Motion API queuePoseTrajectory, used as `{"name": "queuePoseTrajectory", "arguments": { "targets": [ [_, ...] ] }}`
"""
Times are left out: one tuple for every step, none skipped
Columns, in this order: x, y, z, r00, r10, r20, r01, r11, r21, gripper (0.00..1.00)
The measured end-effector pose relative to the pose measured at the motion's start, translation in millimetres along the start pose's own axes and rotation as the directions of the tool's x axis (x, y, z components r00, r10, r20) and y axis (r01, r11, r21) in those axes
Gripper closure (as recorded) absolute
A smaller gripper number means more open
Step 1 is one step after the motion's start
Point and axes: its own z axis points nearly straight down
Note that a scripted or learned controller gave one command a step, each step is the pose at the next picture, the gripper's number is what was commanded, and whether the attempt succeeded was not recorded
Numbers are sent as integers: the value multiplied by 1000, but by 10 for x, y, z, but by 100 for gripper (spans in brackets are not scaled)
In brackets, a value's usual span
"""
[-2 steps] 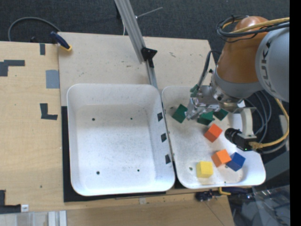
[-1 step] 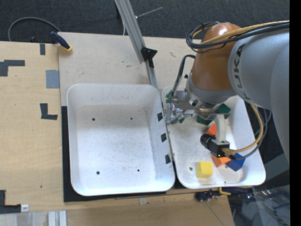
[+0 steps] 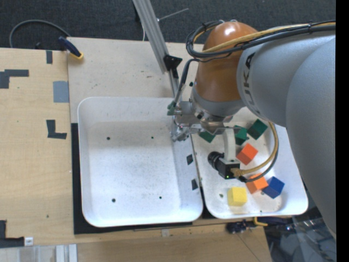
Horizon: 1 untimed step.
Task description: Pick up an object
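The grey arm [image 3: 294,81], smooth and rounded with a glossy orange band [image 3: 223,53], reaches over the seam between two shallow white plastic bins. Its metal gripper [image 3: 180,127] hangs low at the left bin's [image 3: 131,201] right wall — whether it is spread or closed cannot be told. The right bin [image 3: 289,206] holds small blocky pieces: a yellow cube [image 3: 237,196], a blue cube [image 3: 275,186], two orange blocks [image 3: 247,153] [image 3: 257,185] and green blocks [image 3: 256,129] — all lying apart from the gripper, on the bin floor
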Motion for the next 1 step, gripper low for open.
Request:
{"name": "queuePoseTrajectory", "arguments": {
  "targets": [
    [161, -1, 44, 1000, 4, 2, -4, 1000, 1, 100]
  ]
}}
